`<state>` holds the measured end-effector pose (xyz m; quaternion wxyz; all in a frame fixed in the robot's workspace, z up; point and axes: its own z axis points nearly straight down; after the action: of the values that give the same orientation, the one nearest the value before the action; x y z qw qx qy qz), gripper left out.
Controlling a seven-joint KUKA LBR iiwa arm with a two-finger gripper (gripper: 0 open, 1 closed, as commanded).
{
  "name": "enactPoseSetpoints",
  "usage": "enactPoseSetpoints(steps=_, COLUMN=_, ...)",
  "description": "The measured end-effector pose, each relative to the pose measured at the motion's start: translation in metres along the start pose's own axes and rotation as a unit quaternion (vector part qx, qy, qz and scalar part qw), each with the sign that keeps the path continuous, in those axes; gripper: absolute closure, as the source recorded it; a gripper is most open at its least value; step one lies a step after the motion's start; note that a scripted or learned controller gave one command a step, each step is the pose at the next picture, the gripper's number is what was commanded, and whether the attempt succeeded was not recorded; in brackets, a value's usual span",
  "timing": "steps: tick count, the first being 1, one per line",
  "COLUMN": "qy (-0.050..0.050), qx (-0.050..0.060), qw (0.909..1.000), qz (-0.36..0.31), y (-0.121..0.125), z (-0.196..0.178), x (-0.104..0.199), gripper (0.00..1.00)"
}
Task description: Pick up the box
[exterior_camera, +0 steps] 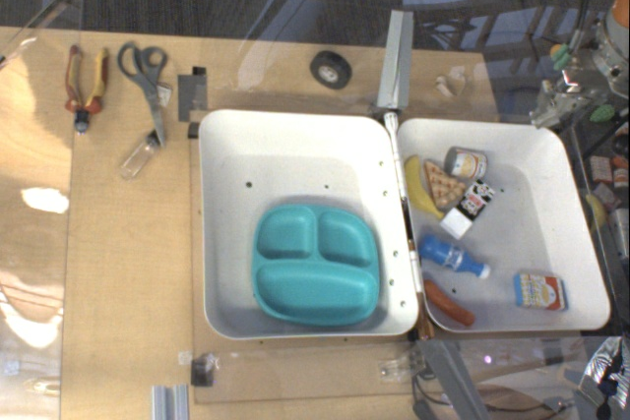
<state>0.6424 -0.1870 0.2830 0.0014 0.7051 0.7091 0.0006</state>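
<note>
Where the right bin point(581, 211) nears the tabletop's front right corner, the box point(539, 291) lies flat. The end effector point(571, 79) sits at the back right edge. I cannot tell its state.

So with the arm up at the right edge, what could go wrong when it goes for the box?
1. The small red, white and yellow box lies close to the right white bin's rim, so a finger may strike the wall.
2. The black-and-white patterned carton touching a white cube could be taken as the box instead.
3. The tool sits far from both, leaving a long approach.
</note>
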Motion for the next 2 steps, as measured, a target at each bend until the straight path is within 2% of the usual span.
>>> enactPoseSetpoints(steps=1, qy=0.000, qx=0.002, qw=0.9779, qz=0.209, y=0.026, z=0.114, x=0.037, gripper=0.00)
enactPoseSetpoints(steps=2, qy=0.001, qx=0.001, qw=0.9320, qz=0.362, y=-0.041, z=0.128, x=0.029, gripper=0.00)
